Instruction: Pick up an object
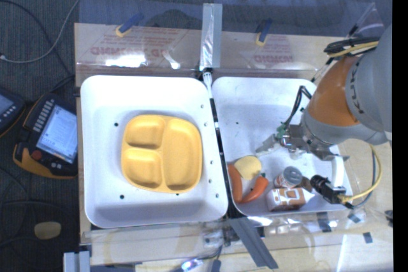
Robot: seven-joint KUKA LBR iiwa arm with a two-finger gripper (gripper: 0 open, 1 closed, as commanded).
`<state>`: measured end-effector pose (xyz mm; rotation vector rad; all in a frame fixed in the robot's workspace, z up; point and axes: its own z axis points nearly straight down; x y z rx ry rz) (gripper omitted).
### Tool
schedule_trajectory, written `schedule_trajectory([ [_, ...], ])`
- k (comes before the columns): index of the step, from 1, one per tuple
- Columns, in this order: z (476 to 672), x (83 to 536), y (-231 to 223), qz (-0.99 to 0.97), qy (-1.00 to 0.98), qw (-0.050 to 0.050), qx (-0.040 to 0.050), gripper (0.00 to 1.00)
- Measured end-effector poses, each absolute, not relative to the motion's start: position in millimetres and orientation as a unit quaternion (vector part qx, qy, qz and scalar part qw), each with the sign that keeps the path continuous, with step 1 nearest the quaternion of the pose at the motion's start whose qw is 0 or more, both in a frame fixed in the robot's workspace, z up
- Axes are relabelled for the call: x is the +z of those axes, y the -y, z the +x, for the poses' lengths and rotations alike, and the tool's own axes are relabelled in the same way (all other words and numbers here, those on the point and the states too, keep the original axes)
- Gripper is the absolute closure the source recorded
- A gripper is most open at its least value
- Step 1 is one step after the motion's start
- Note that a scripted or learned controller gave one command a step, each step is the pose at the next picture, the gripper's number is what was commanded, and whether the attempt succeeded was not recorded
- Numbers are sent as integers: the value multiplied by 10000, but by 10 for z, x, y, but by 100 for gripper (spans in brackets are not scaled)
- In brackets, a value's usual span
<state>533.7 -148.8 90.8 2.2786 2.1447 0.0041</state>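
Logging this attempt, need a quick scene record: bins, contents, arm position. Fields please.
left bin: holds a yellow divided tray, lying flat near the middle
right bin: items clustered at the near edge
items: orange carrot, pale yellow piece, small carton, round grey-topped item
arm: over the right bin's right side
gripper: above bin floor, just behind the cluster
grasp: nothing seen held
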Motion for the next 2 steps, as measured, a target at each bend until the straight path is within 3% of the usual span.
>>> schedule_trajectory([
  [1, 4827, 1161, 1401, 7332, -6800, -13, -19, 0],
  [2, 4868, 917, 1100, 7459, -6660, 71, 21, 0],
])
